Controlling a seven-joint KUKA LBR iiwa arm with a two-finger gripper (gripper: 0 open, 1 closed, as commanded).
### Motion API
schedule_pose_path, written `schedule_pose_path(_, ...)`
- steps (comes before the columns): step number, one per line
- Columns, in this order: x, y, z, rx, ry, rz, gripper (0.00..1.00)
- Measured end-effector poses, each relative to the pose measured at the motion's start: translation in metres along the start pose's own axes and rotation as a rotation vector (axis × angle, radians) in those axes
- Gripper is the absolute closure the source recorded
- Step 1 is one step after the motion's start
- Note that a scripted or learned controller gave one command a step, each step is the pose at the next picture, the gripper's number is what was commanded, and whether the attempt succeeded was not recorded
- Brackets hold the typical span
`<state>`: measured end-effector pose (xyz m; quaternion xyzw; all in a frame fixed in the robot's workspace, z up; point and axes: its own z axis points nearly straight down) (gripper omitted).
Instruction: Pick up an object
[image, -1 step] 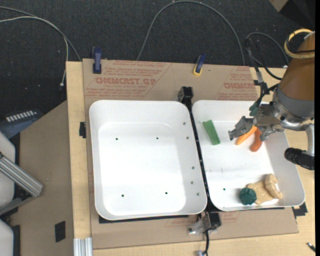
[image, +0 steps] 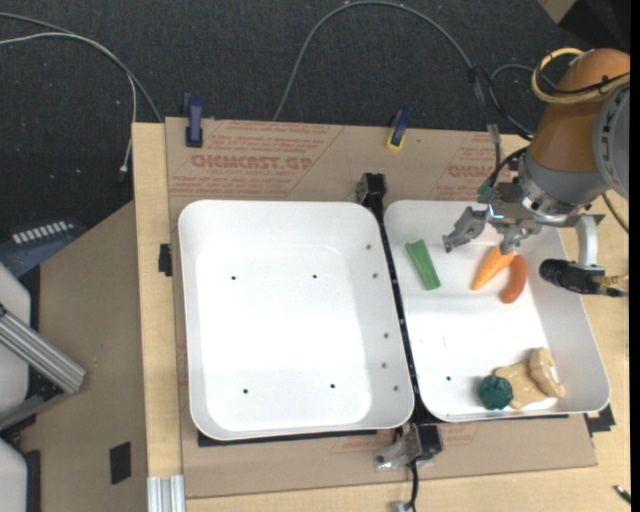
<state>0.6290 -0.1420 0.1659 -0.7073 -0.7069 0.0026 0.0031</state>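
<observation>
Pincer hangs released, fingers spread, above the far part of the right bin. Just near of it lie an orange carrot and a red piece, touching; a green block lies left; a tan and teal toy at the near edge. Risk: closing on the touching pair may nudge both aside and grip neither.

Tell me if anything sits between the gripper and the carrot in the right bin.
Nothing visible does. The gripper, fingers spread, hangs just above the carrot; the green block lies off to the side and the red piece beside it.
</observation>
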Motion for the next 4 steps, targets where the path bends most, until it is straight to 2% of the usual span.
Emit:
schedule_pose_path(1,0.048,0.011,0.085,-0.002,0.001,-0.005,0.00)
schedule_pose_path(2,0.046,0.013,0.070,-0.010,-0.001,-0.001,1.00)
schedule_pose_path(3,0.106,-0.043,-0.023,-0.015,0.001,-0.006,1.00)
schedule_pose_path(4,0.169,-0.019,-0.019,-0.009,0.001,-0.007,1.00)
